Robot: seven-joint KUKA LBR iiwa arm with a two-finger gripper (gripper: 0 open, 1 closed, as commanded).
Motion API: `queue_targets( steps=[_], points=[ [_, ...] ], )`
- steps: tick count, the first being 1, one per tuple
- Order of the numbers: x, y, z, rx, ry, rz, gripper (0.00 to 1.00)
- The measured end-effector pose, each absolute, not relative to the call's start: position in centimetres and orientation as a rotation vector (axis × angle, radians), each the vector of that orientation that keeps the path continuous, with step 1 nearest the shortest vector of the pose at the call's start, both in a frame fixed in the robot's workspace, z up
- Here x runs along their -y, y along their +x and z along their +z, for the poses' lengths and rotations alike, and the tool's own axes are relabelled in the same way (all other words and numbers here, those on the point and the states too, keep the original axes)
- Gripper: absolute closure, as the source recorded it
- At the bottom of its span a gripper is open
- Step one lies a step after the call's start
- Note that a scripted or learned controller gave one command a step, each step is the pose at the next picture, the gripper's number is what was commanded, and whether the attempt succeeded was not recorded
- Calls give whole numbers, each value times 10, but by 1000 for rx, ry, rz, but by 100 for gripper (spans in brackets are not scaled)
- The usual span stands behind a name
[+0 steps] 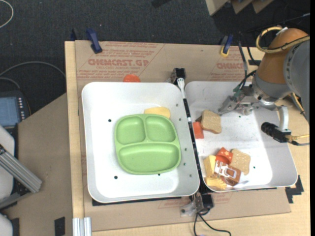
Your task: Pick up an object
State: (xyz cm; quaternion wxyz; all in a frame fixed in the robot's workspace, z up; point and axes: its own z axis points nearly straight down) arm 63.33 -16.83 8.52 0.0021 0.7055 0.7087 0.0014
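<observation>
The end effector (231,106), fingers spread wide and empty, hovers near the bread slice (211,122); descending here, it likely closes on nothing.

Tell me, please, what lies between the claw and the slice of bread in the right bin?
In the camera view, only bare white bin floor separates the claw from the slice of bread; the two stand apart, nothing between them.
</observation>
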Motion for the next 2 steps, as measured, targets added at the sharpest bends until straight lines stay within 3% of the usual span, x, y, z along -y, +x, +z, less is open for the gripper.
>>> queue_targets(
  steps=[1, 2],
  points=[
    [175, 658, 79, -2240, 2253, -40, 0],
    [203, 665, 84, -2219, 2225, -5, 0]
  ],
)
